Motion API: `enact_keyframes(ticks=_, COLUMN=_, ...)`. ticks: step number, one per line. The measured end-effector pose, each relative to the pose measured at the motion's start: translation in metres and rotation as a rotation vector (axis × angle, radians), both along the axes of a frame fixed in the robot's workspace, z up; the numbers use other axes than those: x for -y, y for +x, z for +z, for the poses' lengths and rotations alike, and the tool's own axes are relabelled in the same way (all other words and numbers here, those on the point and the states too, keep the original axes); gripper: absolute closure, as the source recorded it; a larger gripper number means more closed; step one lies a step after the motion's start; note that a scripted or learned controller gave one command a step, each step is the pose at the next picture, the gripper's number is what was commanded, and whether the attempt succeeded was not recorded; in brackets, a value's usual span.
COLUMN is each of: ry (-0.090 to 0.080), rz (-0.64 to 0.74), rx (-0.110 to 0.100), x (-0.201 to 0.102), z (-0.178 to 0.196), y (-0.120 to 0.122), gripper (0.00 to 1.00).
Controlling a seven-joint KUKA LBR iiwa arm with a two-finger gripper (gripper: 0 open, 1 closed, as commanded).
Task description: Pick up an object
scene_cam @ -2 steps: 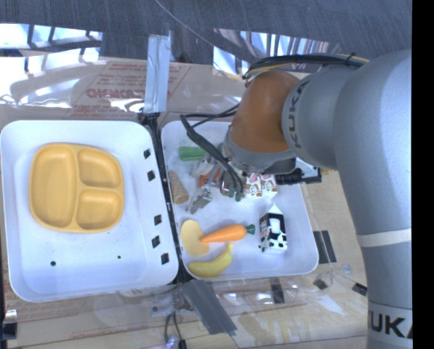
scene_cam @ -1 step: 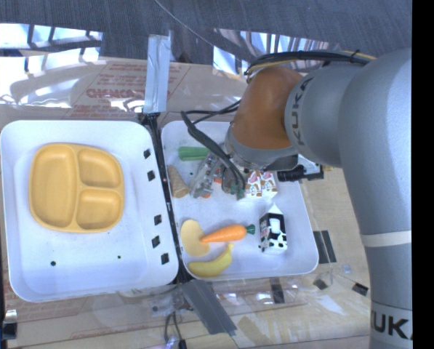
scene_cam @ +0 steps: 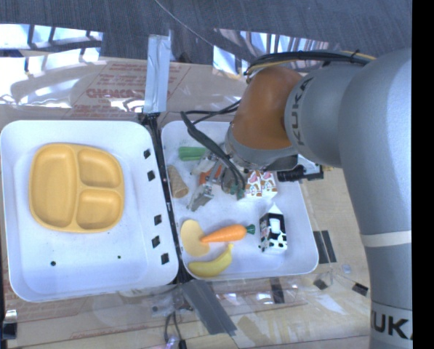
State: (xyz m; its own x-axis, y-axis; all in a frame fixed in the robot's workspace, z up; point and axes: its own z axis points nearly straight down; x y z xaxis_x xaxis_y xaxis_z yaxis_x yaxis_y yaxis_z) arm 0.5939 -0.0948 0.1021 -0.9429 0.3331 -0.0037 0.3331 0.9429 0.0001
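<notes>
The bench [scene_cam: 333, 217] is pale wood with strips of grey tape, and flattened cardboard [scene_cam: 115, 86] lies along its far side; beyond that the floor is dark carpet. Two shallow white bins sit side by side. The left bin [scene_cam: 27, 267] holds a yellow divided tray [scene_cam: 76, 186].

The grey arm [scene_cam: 369, 158] comes in from the right and bends over the right bin [scene_cam: 300, 246], its orange band [scene_cam: 264, 111] above the far half of that bin. The tool [scene_cam: 215, 182] hangs under the wrist, pointing down among the clutter near the bin's middle; whether it is clenched or released I cannot tell from here.

Just left of the tool lies a tan cork-like piece [scene_cam: 178, 182], and a green item [scene_cam: 191, 153] sits toward the far wall. A small patterned carton [scene_cam: 260, 185] is just right of it. Nearer the front, well apart from the tool, a carrot [scene_cam: 224, 233] rests across a banana [scene_cam: 209, 265] and a pale yellow slice [scene_cam: 192, 236], with a cow-patterned milk carton [scene_cam: 273, 233] beside them.
</notes>
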Motion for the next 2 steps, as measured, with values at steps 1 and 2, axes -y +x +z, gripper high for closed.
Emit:
enact_keyframes(ticks=1, ry=0.002, rz=-0.121, rx=-0.006, x=-0.003, z=-0.01, y=-0.011, gripper=0.0)
enact_keyframes(ticks=2, ry=0.001, rz=-0.102, rx=-0.002, x=0.0, z=-0.01, y=0.018, gripper=0.0)
